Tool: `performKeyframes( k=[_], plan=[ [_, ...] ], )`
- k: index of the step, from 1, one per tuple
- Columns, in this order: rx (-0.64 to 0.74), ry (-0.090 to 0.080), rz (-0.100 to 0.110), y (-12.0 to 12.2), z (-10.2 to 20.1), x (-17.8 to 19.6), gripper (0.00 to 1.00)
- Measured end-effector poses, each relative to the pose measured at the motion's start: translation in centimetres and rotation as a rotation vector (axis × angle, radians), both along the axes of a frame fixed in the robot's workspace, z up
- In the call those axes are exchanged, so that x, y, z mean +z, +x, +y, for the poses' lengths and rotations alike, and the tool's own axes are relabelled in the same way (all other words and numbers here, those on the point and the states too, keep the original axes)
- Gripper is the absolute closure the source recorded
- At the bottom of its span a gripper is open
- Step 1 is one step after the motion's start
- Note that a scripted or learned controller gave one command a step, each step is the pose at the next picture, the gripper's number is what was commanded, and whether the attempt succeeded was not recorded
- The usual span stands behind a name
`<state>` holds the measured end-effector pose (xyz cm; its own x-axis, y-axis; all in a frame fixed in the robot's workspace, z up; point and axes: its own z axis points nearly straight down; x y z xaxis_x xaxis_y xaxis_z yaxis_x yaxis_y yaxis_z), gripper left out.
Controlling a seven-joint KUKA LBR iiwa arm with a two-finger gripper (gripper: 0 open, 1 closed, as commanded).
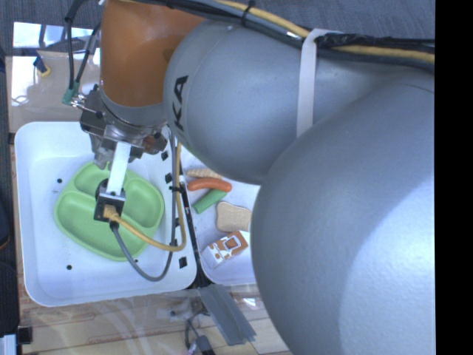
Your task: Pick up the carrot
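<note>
The carrot (209, 185), small and orange, lies in the right bin (222, 272) near its left wall, just under the edge of the big grey arm. My gripper (111, 148) hangs below the orange wrist band over the left bin (37, 198), above the far edge of a green divided plate (77, 213). The gripper is well left of the carrot, with the wall between the bins in between. Nothing shows in its grasp.
Beside the carrot in the right bin lie a green vegetable (208, 201), a slice of bread (233, 217), a small orange-and-white carton (227, 247) and a beige item (198, 173). The arm's bulk hides most of the right bin.
</note>
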<state>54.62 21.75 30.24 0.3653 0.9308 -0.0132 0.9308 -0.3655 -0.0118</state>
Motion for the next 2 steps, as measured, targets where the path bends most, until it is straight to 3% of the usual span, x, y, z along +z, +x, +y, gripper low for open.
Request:
performKeyframes(
  k=[1,2],
  plan=[
    [0.001,0.007,-0.011,-5.3,-0.9,0.6,1.0],
    [-0.05,0.001,-0.004,-0.4,0.0,-7.6,1.0]
  ],
)
